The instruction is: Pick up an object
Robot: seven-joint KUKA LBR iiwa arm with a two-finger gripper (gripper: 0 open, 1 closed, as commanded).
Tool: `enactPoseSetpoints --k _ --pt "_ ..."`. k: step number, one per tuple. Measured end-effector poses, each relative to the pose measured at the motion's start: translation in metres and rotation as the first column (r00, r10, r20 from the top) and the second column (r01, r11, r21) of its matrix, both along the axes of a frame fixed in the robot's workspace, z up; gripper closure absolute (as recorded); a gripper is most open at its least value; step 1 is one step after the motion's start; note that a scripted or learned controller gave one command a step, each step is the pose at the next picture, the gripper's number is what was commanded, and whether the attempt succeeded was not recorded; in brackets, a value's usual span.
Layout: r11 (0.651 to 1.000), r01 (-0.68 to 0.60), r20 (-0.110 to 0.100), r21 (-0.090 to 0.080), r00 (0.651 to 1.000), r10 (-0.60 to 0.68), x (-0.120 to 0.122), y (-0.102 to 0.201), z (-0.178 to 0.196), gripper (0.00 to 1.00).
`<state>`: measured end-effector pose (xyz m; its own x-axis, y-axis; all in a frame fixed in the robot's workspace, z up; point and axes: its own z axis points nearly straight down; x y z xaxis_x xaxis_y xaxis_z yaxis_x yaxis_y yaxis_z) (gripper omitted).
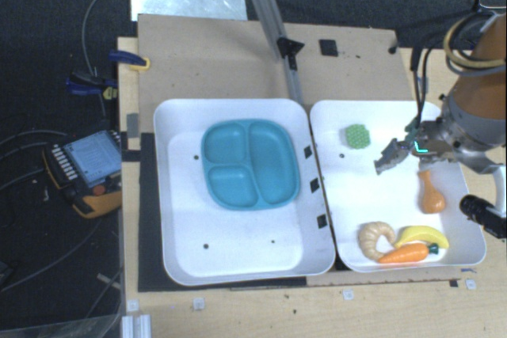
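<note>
Looking over the bench, I start with the left bin [178,249], which carries a blue divided plate [250,164] near its middle, likely a drop spot, with nothing on it. Next to it, the right bin [348,241] holds every candidate for the pick, and they sit scattered, as if tipped in loosely: a green knobbly ball [357,136] alone toward the far side, an orange drumstick-shaped toy [431,195] at the right, and a tight cluster at the near edge where a banana [422,235], a carrot [405,253] and a croissant [375,237] touch one another. My arm [479,83] reaches in from the right, wrist bent so the gripper [390,159] points leftward over the bare middle of that bin, between the ball and the drumstick and apart from both. Its fingers look slightly parted with nothing between them, though they blur together and I cannot be sure how wide they stand. I judge the pick not yet made; the ball, standing alone, seems the easier target than the crowded cluster.
</note>
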<state>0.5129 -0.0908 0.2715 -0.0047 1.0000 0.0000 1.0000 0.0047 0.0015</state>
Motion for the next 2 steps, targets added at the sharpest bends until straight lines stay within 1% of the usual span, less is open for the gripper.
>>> enactPoseSetpoints --k 1,2 --pt "1.0 0.0 0.0 0.0 1.0 0.0 0.0 0.0 0.0 0.0" --pt "1.0 0.002 -0.005 0.001 1.0 -0.002 0.005 0.009 -0.049 0.0"
